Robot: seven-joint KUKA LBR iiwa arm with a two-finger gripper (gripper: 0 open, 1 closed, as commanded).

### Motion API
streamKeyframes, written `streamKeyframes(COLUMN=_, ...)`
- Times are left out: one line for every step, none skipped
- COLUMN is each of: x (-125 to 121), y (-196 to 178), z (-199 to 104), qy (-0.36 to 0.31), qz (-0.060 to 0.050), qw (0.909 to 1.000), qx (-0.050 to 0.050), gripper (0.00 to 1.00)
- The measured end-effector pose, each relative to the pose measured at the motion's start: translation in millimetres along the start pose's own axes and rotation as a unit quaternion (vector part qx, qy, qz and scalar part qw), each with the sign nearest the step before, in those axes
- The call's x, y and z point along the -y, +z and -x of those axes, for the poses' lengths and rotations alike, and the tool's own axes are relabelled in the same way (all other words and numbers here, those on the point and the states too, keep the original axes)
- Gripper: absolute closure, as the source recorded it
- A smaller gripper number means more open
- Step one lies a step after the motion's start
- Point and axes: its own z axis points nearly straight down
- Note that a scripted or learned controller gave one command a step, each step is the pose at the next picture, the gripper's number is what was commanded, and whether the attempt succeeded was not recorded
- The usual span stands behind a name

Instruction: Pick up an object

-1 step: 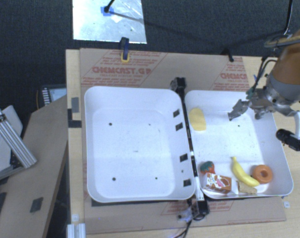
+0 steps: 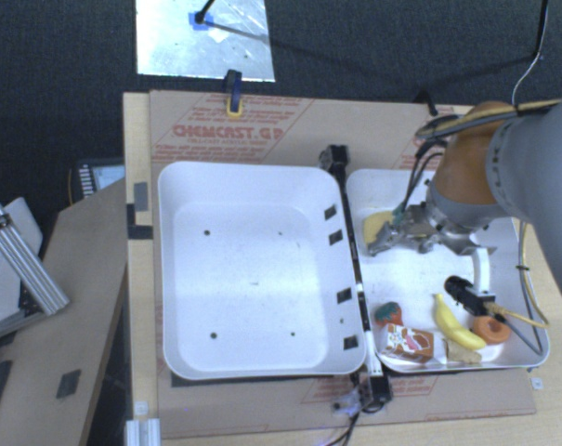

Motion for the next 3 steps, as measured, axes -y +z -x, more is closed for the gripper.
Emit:
streamKeyframes(x=-2, y=-17, z=4, qy=0.002, qz=0.005, qw=1.0000, qx=0.002, gripper=1.00)
streamKeyframes(x=-5, y=-111, z=-40, qy=0.000, qz=0.007, qw=1.0000, qx=0.002, gripper=1.00)
streamKeyframes(x=29, y=-105, z=-119, qy=-0.002, qz=0.002, qw=1.0000, qx=0.000, gripper=1.00)
